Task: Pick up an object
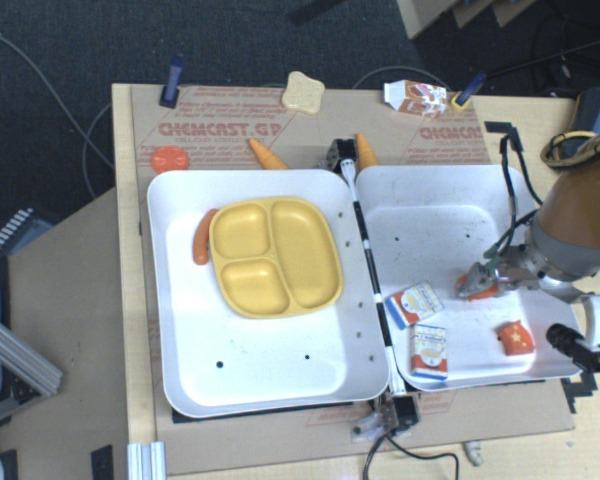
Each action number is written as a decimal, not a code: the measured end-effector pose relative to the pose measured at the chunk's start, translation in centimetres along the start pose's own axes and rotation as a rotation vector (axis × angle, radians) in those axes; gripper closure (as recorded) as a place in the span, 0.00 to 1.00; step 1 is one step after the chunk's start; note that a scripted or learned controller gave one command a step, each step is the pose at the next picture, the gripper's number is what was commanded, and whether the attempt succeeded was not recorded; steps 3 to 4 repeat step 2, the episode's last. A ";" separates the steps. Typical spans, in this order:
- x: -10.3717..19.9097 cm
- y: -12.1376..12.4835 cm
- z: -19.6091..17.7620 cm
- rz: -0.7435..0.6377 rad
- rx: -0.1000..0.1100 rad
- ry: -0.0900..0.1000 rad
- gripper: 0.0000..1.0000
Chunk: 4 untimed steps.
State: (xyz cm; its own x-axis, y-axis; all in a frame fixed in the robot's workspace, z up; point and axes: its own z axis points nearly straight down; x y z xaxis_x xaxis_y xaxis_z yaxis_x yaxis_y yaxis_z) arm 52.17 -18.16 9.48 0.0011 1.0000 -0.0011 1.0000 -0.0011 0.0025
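Observation:
My gripper [485, 280] reaches into the right bin [430, 193] from the right, low over its floor. An orange-red object [474, 287] lies right at its tip, partly covered by it. An orange-red block [516, 338] rests near the bin's front right. Two small milk cartons lie at the front left of that bin: one [414, 303] with a red patch, one [429, 352] with blue trim. In the left bin [180, 328] sits a yellow divided plate [276, 255] with a red-orange sausage [201, 240] beside its left edge.
Behind the bins on the cardboard lie a bread slice [302, 92], a carrot [266, 154], an orange disc [167, 159], a blue clip [171, 80] and a crumpled wrapper [416, 96]. Cables [572, 146] coil at the right by the arm.

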 end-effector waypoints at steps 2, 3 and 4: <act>12.7 6.3 -9.1 -0.003 0.000 0.002 1.00; 12.7 6.3 -9.1 -0.003 0.000 0.002 1.00; 12.7 6.3 -9.1 -0.003 0.000 0.002 1.00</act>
